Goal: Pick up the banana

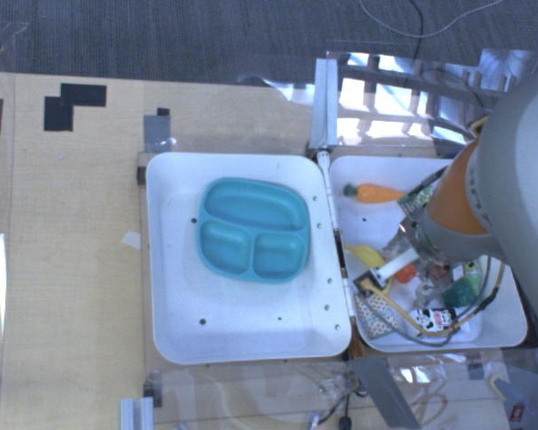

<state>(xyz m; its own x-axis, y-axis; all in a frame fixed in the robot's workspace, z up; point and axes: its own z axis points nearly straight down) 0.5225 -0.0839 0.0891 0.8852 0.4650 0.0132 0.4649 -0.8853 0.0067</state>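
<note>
Robot lab: bench [72, 267], white bins [175, 330], cable [403, 12].

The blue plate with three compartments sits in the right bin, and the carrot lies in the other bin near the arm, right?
Not quite. The camera view shows the blue plate in the left bin. The carrot lies in the right bin, near the arm.

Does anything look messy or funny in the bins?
Nothing looks spilled or broken. The right bin is crowded, though: a carrot, the banana and other small things lie jumbled under the arm. The blue plate sits flat in the left bin.
</note>
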